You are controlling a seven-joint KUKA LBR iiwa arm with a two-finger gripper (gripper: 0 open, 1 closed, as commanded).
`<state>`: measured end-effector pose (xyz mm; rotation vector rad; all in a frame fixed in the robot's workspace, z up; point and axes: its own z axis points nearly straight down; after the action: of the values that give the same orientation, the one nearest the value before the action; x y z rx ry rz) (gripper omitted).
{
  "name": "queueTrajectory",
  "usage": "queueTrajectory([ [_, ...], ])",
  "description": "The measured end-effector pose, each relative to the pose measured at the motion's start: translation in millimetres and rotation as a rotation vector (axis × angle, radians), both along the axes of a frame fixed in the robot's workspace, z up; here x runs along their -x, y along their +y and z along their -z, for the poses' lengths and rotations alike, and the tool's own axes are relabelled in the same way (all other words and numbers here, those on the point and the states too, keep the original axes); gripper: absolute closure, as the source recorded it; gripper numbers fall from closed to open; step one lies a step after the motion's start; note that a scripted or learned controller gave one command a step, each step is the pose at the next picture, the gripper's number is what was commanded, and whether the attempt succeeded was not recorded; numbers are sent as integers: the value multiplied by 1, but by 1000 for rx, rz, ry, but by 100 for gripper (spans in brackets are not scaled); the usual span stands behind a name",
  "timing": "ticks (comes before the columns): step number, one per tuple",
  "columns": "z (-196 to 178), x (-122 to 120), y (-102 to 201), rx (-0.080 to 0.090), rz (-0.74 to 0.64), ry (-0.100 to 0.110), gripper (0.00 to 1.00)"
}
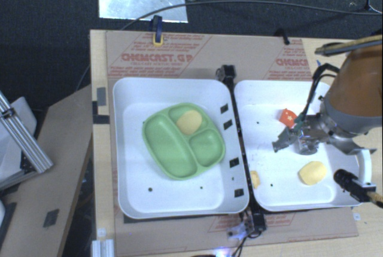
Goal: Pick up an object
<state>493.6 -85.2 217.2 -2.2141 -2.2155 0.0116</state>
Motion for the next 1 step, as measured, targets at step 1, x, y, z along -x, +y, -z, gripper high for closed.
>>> queueTrajectory([
  [1,-6,-3,0,1,-3,-14,0],
])
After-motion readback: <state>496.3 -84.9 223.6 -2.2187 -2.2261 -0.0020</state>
